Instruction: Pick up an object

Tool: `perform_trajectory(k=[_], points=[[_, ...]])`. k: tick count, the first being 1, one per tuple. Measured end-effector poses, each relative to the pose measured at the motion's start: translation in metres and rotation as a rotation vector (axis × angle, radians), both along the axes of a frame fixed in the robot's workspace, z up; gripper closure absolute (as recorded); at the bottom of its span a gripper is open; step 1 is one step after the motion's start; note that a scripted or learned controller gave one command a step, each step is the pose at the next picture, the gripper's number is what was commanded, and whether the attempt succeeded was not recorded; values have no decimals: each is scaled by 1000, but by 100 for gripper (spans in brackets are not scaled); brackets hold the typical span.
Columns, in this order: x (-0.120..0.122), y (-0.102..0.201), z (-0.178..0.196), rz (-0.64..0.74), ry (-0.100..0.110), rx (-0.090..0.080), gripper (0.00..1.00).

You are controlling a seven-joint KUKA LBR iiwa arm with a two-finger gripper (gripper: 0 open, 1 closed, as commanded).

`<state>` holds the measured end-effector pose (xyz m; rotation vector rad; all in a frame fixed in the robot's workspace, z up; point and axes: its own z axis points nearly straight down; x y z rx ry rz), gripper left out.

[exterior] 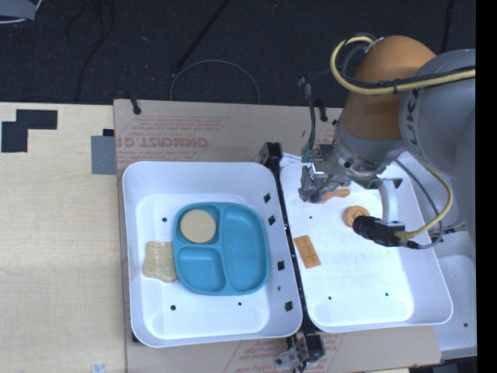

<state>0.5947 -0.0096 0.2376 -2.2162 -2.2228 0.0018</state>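
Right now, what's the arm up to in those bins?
The gripper is low over the far-left corner of the right bin, by an orange piece. A round orange item and a flat orange block lie near. The left bin holds a blue divided tray bearing a tan disc.

Looks like a robotics lab from my end: grey KUKA arm w/ orange band (pixel 388 92), two shallow white plastic bins (pixel 147 185) on a cardboard sheet (pixel 194 134), loose black cables (pixel 210 72) across dark carpet.
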Motion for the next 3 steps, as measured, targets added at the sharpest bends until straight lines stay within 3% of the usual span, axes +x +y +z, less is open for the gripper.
perform_trajectory(k=[2,3], points=[[27,99,-4,1,-2,-1,100],[26,97,-4,0,1,-2,0]])
